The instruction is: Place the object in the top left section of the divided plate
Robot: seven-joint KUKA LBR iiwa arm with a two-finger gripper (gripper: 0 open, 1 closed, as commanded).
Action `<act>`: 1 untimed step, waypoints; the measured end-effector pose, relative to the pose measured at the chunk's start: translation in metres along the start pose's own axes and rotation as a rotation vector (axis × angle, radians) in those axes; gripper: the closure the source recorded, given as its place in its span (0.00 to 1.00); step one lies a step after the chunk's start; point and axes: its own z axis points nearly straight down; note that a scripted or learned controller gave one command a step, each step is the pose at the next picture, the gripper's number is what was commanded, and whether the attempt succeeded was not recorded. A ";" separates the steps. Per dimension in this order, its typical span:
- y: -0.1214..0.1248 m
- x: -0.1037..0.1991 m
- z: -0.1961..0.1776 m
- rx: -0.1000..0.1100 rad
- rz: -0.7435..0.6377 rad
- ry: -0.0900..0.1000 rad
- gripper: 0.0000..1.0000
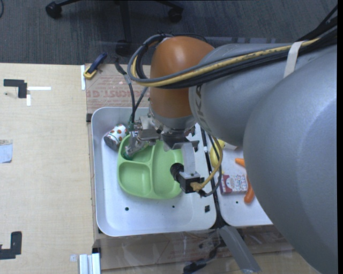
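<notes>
A pale wooden surface [43,176] bore two white bins [155,217] above dark carpet. The green divided plate [144,179] lay in the left bin. The end effector [140,138] hung over the plate's upper-left corner; its state could not be told. A small spotted object [114,135] lay just left of the plate, its long axis slanted.

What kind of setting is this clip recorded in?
Probably a robotics lab or test cell: a grey arm reaching over two white bins, a green divided plate for practice, and office-chair wheels on carpet.
</notes>
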 end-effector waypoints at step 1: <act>0.001 -0.003 -0.008 0.002 0.003 -0.002 1.00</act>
